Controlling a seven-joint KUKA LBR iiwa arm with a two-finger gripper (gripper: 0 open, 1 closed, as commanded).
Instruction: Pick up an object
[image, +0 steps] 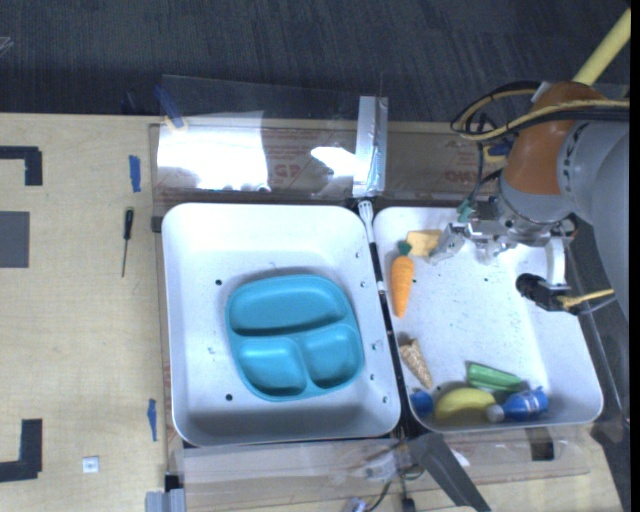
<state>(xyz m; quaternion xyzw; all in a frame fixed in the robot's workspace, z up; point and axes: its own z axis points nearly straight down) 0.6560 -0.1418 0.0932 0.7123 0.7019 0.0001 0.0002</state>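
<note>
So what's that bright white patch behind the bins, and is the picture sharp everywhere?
In the camera view, the patch is glare off a clear sheet behind the left bin; the blue tray and carrot read fairly clearly, while the items at the right bin's near edge look soft.

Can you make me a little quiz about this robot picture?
1. True or false: the blue tray sits in the left bin.
2. Which thing lies nearest the right bin's left wall? A) carrot B) yellow banana C) green thing
3. Fill in: the gripper hovers over the ___ bin, near its far edge.

Key: 1 true; 2 A; 3 right.
</note>
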